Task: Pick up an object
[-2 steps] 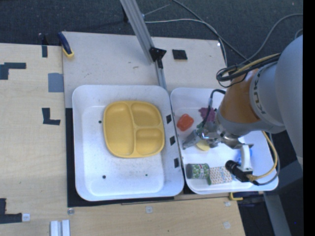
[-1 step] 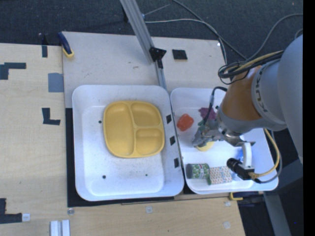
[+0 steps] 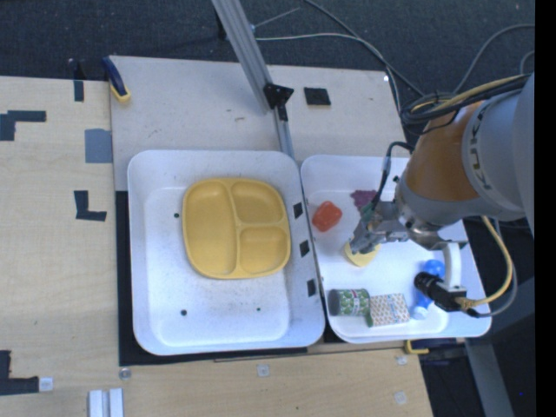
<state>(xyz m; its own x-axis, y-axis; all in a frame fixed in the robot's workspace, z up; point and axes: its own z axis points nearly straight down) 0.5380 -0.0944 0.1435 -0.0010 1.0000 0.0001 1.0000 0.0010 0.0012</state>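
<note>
Over the right-hand shallow white bin the grey arm with its orange band reaches in from the right, its two-finger gripper down low over a small pale-yellow rounded object. Fingers sit right at the top of that yellow piece; whether they are spread or pinched on it I cannot tell from this angle.

Around it in the same bin: a small orange-red block just to the left, near the bin's left wall, apart from the gripper. A dark purple scrap lies above, partly hidden by the wrist. Toward the front wall, a green-and-white printed packet lies flat, touching a speckled tan rectangular pad. A blue-and-white item sits at the front right, partly covered by a black fitting and yellow cable on the arm.

Left-hand white bin holds a yellow three-compartment plastic plate, lying flat, well apart from the gripper. A grey metal pole slants across the bench behind both bins.
</note>
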